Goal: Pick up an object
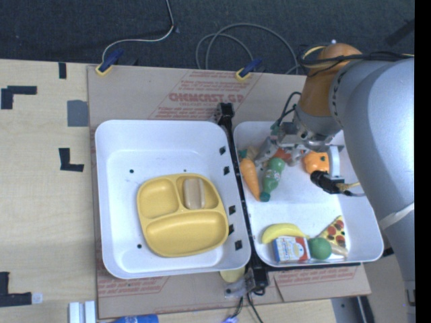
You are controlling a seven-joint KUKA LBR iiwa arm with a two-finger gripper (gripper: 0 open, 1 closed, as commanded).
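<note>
Left bin [108,180]: yellow tray [180,215], untouched. Right of it: carrot [250,177], green bottle [271,173]. Gripper [288,143] low just above bottle, finger state cannot tell. Banana [283,231] below. Nothing lifted yet; grasp and lift remain.

camera view: fixed above bench, looking down at a slant | range: mid, both white bins whole: left bin [108,180] frame centre, right bin [367,227] right | arm [377,120] enters from right edge
</note>
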